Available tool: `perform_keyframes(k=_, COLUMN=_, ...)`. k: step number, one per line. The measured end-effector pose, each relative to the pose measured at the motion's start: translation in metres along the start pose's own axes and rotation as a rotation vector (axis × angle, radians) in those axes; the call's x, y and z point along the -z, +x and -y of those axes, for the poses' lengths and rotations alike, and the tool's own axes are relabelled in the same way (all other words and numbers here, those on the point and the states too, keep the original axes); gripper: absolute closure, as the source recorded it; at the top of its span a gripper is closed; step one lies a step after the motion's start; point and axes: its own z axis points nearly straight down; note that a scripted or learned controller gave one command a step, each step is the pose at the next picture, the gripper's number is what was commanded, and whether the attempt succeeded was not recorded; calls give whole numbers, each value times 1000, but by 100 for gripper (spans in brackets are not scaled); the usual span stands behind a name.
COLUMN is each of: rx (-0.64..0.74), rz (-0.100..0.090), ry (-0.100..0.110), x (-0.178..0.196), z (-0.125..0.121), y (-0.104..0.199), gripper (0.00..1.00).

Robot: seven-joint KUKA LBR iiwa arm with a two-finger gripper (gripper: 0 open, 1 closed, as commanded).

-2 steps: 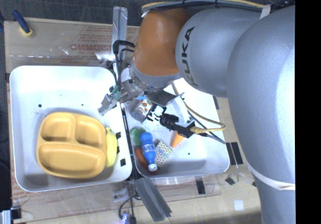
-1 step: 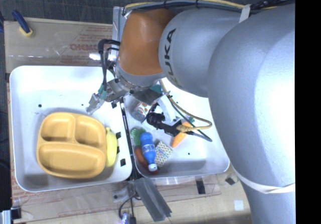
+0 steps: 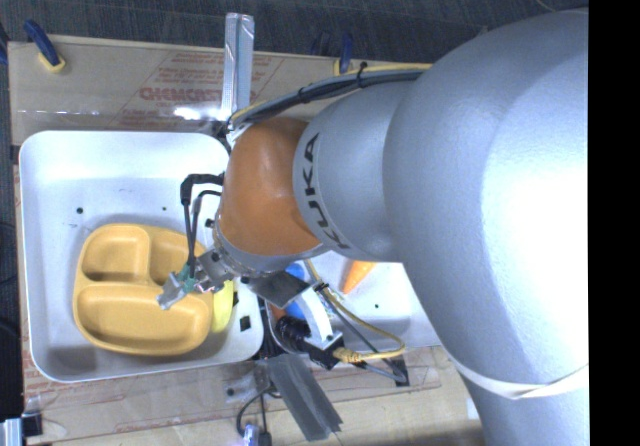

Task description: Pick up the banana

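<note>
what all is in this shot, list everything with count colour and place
large yellow plastic two-lobed block: 1, yellow-tan, lying in the left bin
yellow banana: 1, yellow, a small part showing at the block's right end, under the arm
shallow white bins: 2, white, side by side, the right one mostly covered by the arm
orange object: 1, orange, right bin, mostly hidden
blue clamps: 2, bench's far edge
pincer: 1, grey, over the block's right side
arm: 1, grey with orange band, from the right
</note>
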Motion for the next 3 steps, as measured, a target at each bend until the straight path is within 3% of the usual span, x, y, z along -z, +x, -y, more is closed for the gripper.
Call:
perform_keyframes(k=1, rx=98, rz=-2, ry=-5, x=-50, z=-72, y=-31, gripper=0)
perform_keyframes(k=2, rx=86, rz=32, ry=-22, x=-41, z=-72, y=-47, gripper=100)
perform_keyframes(k=3, rx=-135, rz=1, ry=1, x=55, z=-80, y=-39, gripper=100)
